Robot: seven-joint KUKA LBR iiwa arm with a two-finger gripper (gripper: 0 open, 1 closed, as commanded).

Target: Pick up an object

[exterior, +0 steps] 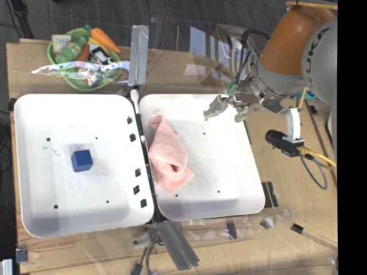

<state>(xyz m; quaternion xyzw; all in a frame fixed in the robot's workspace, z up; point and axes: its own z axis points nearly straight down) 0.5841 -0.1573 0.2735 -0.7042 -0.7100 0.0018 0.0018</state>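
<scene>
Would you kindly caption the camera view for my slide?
Arm's open claw hovers over the right bin near a pink cloth; a blue cube sits in the left bin.

Two white bins [74, 211] side by side, one blue block [82, 160] in the left bin, one pink cloth [168, 153] in the right bin, one green bowl [86, 80] of toy food, one carrot [103, 38], one gripper [225, 110]

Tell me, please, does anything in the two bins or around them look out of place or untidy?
Little stands out. The pink cloth lies crumpled, not flat, against the left wall of the right bin. The blue cube sits alone in the left bin. A green bowl crammed with toys stands behind the bins.
</scene>
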